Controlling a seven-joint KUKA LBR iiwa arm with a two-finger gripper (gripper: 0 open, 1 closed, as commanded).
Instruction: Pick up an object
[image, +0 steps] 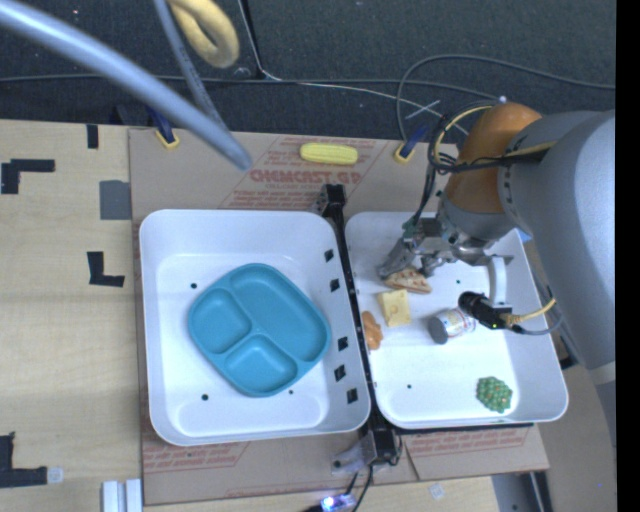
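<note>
My gripper (405, 264) is low in the right bin (530, 400), near its back left part. Right under its tip lies a tan, wedge-shaped piece (410, 283); I cannot see whether it is gripped. Just in front of that piece lies a pale yellow block (396, 307). A small orange item (371, 330) rests by the bin's left wall. At the front right corner sits a green, knobbly object (493, 393).
The left bin (165, 260) holds a blue divided plate (258, 327). A yellow oblong object (328, 153) lies on the cardboard behind the bins. The arm's grey body (570, 220) covers the right bin's back right side.
</note>
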